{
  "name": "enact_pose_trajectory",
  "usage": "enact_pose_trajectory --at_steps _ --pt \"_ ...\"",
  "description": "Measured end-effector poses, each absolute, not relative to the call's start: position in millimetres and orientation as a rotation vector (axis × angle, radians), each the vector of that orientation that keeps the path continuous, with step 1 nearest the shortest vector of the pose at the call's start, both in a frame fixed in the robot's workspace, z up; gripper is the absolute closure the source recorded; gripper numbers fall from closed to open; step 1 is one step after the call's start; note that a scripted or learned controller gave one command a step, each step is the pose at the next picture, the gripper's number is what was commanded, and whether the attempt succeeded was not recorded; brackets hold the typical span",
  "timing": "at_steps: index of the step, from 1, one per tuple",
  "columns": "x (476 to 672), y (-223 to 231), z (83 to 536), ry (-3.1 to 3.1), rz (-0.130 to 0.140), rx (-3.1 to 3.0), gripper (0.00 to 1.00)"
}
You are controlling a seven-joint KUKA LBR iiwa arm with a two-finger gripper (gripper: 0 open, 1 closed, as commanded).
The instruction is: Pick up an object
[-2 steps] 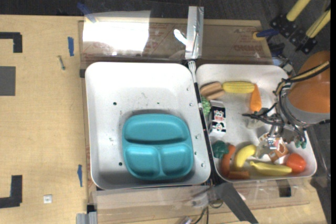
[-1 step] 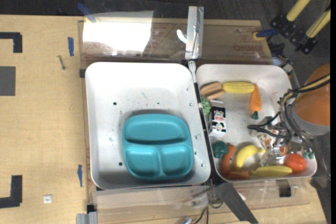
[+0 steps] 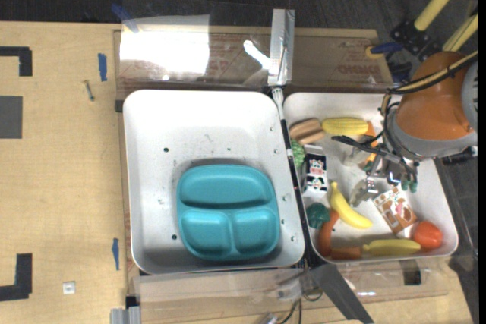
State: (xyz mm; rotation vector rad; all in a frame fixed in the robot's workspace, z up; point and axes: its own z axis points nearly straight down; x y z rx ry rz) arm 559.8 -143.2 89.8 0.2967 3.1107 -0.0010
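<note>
Hovering over the right-hand white bin (image 3: 448, 228), the hand (image 3: 377, 177) hangs low among a crowd of toy foods, and whether it is spread or closed I cannot tell, since the dark metal parts blur into the clutter beneath them; nothing can be seen gripped in it. The nearest candidates for the pick are a curved yellow plastic banana (image 3: 348, 209) just beside it toward the bin's front, and a small printed red-and-white packet (image 3: 396, 209) also just beside it. Farther out lie a yellow corn cob (image 3: 344, 125) and a brown bun-like piece (image 3: 305, 130) near the bin's back edge, a black-and-white printed card (image 3: 315, 172) by its left wall, a long yellow piece (image 3: 390, 246) and an orange-red round fruit (image 3: 427, 234) along the front edge, with a dark teal lump (image 3: 316, 216) and a red-orange piece (image 3: 325, 239) at the front-left corner. The risk, as I judge it, is crowding: the items touch or overlap, so a closing grip may catch two, or nudge the smooth banana aside and come up with nothing. The left-hand white bin (image 3: 144, 163) carries one teal plastic tray with three compartments (image 3: 227, 210), toward its front edge.
</note>
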Motion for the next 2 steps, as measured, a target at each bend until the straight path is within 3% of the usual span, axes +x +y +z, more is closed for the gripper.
enact_pose_trajectory --at_steps 1,2 --pt "647.1 -103.2 91.3 3.143 -0.007 0.324 0.0" --pt "595.5 -105.2 90.8 3.126 -0.001 0.128 0.0"
